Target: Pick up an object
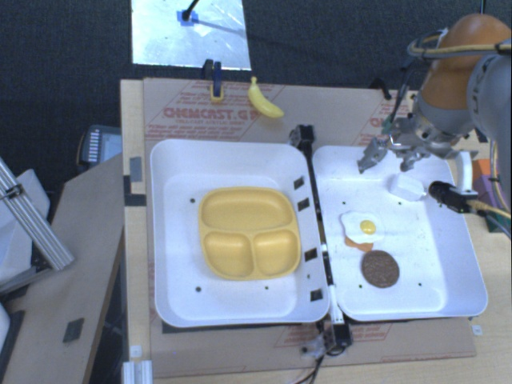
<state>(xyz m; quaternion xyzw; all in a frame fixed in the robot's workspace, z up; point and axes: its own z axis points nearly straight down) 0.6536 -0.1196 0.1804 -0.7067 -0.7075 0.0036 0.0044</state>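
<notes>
2 shallow white bins, smooth moulded plastic with rounded corners, side by side on a printed brown cardboard sheet [336, 110]. Left bin [160, 214] holds a yellow plate [244, 230]: glossy plastic, rounded rectangle, 3 compartments, 1 wide one at the back and 2 smaller ones at the front. It sits flat, about centred.

Right bin [464, 282] has the pickable stuff. Toy fried egg [362, 229]: flat white with a wavy edge and a domed yellow yolk, mid-bin. A thin orange-brown piece [360, 246] pokes out from under its front edge, touching it; can't tell what it is. Brown patty [380, 269]: flat round disc, rough speckled top, just in front of the egg and apart from it. Small white lump [406, 187] near the back of the bin, shape unclear against the white floor.

Outside the bins: a yellow toy banana [264, 102], curved and smooth, on the cardboard behind the left bin, with a yellow and dark clamp [214, 82] beside it at the sheet's back edge.

My gripper [390, 160] is over the back of the right bin, behind the egg and well apart from it. My 2 grey metal fingers [368, 158] point down and are spread wide, nothing between them, nothing gripped. The white lump lies just in front of my right-hand finger; can't tell if there's contact
</notes>
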